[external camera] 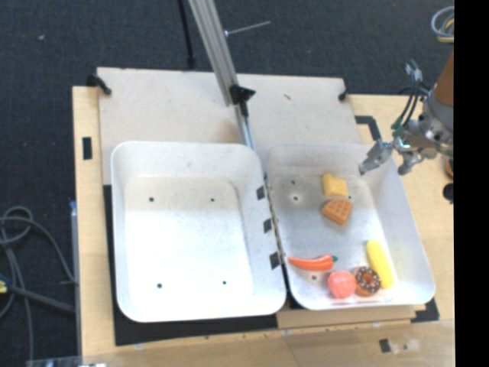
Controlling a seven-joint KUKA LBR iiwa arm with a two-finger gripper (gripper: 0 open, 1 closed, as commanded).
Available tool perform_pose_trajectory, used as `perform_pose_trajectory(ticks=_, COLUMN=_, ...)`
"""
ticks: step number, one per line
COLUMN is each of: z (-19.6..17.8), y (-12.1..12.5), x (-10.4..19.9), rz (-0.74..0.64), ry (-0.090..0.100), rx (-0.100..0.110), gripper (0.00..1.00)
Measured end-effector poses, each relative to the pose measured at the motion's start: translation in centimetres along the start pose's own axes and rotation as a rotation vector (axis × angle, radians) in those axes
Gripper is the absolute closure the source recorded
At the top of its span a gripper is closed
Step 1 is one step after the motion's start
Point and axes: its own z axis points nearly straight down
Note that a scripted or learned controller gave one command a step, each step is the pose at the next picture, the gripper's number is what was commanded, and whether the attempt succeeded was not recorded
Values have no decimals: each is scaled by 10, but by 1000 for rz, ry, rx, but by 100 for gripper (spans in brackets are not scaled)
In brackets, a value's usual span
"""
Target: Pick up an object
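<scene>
The right bin [397, 205] holds several toy foods: a yellow block [334, 185], a brown waffle piece [337, 210], a yellow banana [379, 263], a red-orange pepper [312, 263], a pink ball [341, 284] and a chocolate donut [367, 280]. My gripper [390, 159] hangs over the bin's far right corner, up and to the right of the yellow block. It is open, with nothing between its fingers, and it touches none of the objects.
The left bin [122, 205] lies beside the right one. A slanted metal pole [218, 44] rises from the bench behind the bins. Cables lie on the dark floor at the left.
</scene>
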Motion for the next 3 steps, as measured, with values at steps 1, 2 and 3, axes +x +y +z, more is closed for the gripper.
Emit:
perform_pose_trajectory(ticks=1, z=-3, y=1, x=0, rz=-3, ry=-3, rx=-4, gripper=0)
perform_pose_trajectory(ticks=2, z=59, y=-4, x=-1, rz=2, ry=-1, rx=2, gripper=0)
perform_pose_trajectory(ticks=3, z=102, y=0, x=1, rz=-1, ry=-2, rx=-1, gripper=0)
